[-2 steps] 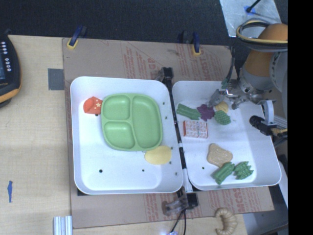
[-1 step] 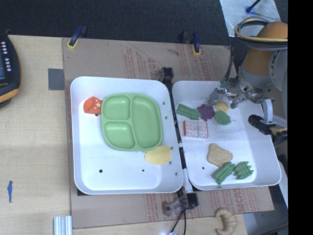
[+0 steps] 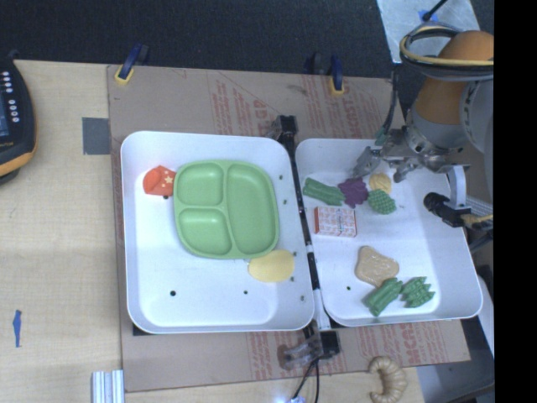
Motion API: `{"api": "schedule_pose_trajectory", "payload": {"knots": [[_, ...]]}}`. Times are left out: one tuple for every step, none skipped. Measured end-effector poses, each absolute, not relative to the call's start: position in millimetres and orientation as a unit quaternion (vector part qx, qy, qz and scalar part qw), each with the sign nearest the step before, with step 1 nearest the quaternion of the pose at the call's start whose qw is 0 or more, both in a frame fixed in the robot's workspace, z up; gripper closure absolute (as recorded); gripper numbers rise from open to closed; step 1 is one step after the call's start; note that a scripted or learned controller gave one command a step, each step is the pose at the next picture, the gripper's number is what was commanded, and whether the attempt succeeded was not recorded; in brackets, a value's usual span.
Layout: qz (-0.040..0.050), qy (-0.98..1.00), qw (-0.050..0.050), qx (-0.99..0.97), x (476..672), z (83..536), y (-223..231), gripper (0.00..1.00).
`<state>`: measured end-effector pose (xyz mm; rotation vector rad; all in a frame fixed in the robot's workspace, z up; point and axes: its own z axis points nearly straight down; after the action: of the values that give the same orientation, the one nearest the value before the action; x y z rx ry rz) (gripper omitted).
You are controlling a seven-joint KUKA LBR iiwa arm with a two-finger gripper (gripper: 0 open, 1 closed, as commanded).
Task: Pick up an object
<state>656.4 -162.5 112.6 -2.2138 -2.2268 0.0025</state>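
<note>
My gripper (image 3: 382,168) hangs over the far part of the right bin (image 3: 449,259), its two fingers spread apart. A small yellow piece (image 3: 380,181) lies just under the gap between them, and nothing is gripped. Close around it lie purple grapes (image 3: 354,191), a bumpy green piece (image 3: 383,202) and a dark green pickle-like toy (image 3: 323,192). Nearer the front sit a red-and-white packet (image 3: 335,221), a tan bread-shaped piece (image 3: 375,265), a green bean pod (image 3: 383,295) and a leafy green toy (image 3: 417,291).
The left bin (image 3: 147,300) holds a green divided plate (image 3: 226,208), a red toy (image 3: 159,180) and a yellow lemon-like toy (image 3: 271,266). A tan curled toy (image 3: 388,378) lies on the bench in front of the bins. A pendant (image 3: 13,124) rests at far left.
</note>
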Motion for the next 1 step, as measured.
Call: {"api": "schedule_pose_trajectory", "payload": {"knots": [[0.0024,-0.708,0.003,-0.706,655.9,99.1,-168.1,0.0]]}}
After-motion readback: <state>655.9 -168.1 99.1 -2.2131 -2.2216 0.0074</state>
